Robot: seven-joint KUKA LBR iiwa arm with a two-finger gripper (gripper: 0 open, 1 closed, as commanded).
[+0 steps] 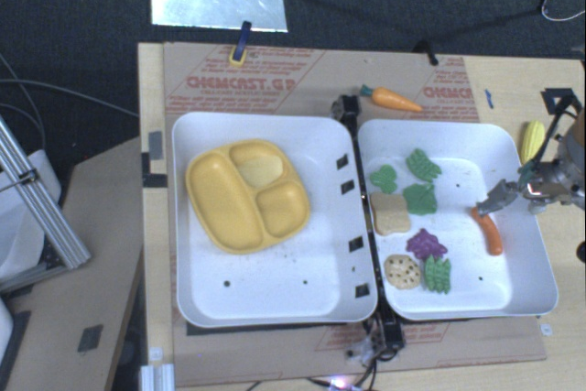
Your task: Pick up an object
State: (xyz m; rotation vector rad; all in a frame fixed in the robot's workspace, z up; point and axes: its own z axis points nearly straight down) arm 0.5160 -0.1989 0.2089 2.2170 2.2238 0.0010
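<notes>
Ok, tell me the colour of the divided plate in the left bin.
Yellow. The divided plate shows plainly in the camera view, lying in the left bin.

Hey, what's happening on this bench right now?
A robot arm reaches in from the right, its gripper low over the right bin, right by an orange sausage-shaped toy. Nothing is visibly held yet. That bin also has green leafy pieces, a bread slice, a cookie and a purple piece. The left bin holds a yellow divided tray. A carrot lies outside.
</notes>
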